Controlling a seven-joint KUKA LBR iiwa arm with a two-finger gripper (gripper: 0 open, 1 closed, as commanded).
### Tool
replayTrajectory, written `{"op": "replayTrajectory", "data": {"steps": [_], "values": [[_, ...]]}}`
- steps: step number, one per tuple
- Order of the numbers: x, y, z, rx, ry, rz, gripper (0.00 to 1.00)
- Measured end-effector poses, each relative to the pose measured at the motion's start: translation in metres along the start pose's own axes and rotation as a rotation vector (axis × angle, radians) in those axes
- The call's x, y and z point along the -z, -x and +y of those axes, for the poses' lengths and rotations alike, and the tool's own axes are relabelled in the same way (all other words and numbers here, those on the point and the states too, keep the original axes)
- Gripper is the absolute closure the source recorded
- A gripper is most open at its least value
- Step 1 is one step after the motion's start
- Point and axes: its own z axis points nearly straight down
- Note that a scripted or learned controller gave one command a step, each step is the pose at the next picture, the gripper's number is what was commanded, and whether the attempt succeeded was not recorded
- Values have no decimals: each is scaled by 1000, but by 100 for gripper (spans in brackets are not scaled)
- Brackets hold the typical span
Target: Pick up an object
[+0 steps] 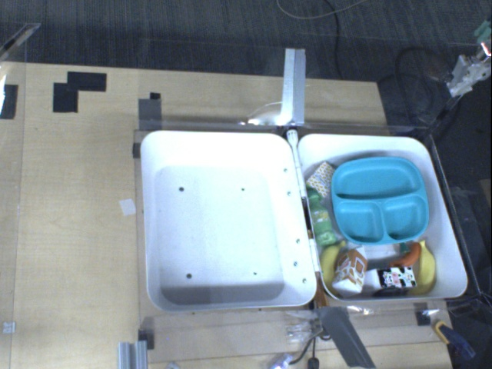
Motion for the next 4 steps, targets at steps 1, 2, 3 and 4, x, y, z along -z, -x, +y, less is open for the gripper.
{"op": "replayTrajectory", "data": {"steps": [1, 2, 3, 4], "values": [[-8, -5, 0, -462, -4, 1, 100], [5, -7, 2, -454, 3, -2, 100], [47, -9, 1, -368, -2, 0, 100], [-105, -54, 6, -516, -7, 2, 100]]}}
